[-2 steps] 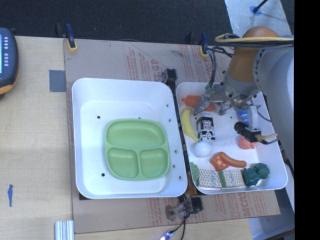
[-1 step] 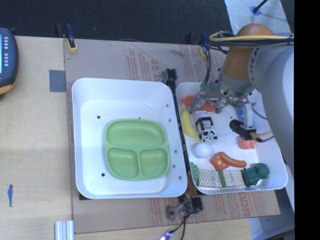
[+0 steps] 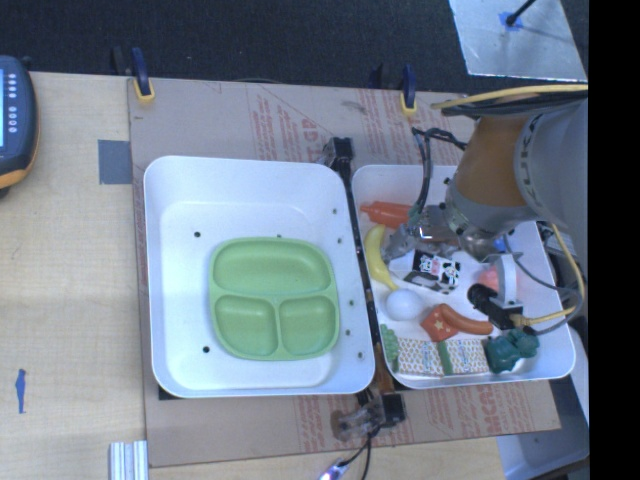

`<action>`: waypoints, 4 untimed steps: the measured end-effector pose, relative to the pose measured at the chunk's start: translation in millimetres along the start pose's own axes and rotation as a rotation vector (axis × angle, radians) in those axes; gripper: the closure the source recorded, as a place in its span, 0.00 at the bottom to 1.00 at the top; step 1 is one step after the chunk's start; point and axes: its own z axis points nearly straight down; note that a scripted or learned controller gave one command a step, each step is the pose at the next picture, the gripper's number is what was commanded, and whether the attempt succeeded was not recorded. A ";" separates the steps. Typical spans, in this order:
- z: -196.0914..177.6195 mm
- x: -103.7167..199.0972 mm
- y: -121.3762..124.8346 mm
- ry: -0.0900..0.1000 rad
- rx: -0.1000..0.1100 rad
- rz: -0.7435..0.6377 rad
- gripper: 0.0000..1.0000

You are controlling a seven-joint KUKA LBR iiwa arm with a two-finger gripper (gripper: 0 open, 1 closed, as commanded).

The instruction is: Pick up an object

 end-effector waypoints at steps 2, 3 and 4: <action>0.2 -1.1 65.1 0.002 0.010 -0.004 0.00; 0.1 0.6 64.8 -0.001 0.009 -0.002 0.00; -0.1 -12.2 65.5 0.003 0.006 0.000 0.00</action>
